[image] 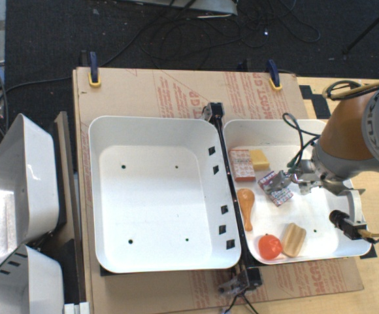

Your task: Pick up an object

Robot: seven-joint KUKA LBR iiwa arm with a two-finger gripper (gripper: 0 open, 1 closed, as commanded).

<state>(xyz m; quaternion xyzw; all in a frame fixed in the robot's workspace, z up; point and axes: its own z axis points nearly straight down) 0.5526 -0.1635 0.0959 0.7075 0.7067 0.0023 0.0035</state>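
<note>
In the camera view, you saw the arm (356, 133) reaching in from three o'clock over the right bin (320, 250), its gripper (293, 178) low near the bin's middle. Just beside it at nine o'clock sat a small patterned packet (276, 187), tilted, close against the gripper's tip. Whether the fingers were apart, together or clamped on that packet, you could not tell; the wrist hid them.

Around it lay the other candidates: a red-and-white box (242, 164) and a yellow block (260, 159) at eleven o'clock, an orange spoon-like piece (246, 205) at eight, a red ball (270, 246) and a tan block (293, 239) touching at six. The left bin (104, 136) held nothing.

By my judgement the pick was barely begun: approach made, but no object visibly lifted. Grasp and lift remained.
</note>
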